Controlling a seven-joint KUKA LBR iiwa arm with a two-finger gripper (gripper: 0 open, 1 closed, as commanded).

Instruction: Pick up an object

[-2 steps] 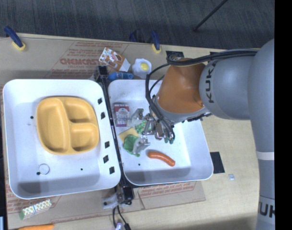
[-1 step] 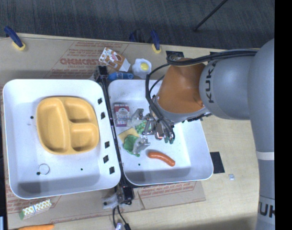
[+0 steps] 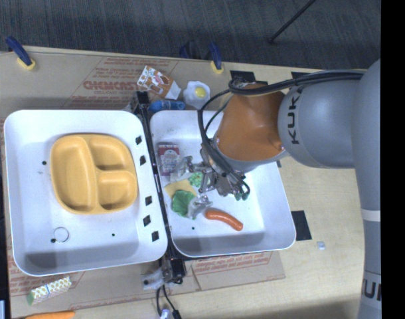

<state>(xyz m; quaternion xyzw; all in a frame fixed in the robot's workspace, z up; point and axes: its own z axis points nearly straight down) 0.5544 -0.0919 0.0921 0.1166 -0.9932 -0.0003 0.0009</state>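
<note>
The big grey arm (image 3: 328,121) is closest to the camera. It comes in from the right, and its orange band (image 3: 250,128) hangs over the right bin (image 3: 277,208). Below the band, the gripper (image 3: 212,181) reaches down into the middle of that bin. Its tips are lost among the toys there, so it is not clear if they are apart or together, or if anything sits between them.

Everything else is told from the right bin. Inside it, near its front wall, lies an orange toy carrot (image 3: 224,218). Just left of the carrot is a green leafy toy (image 3: 182,202), with a bit of yellow above it. A small red and white packet (image 3: 168,158) lies near the bin's left wall, toward the back. More small green bits sit right by the gripper.

To the left of the right bin is the left bin (image 3: 23,178), touching it side by side. A yellow tray with sections (image 3: 93,172) lies in it. Behind the right bin, on the cardboard (image 3: 89,82), are a small snack box (image 3: 152,80), a blue thing (image 3: 166,105) and a yellow and white toy (image 3: 198,92).
</note>
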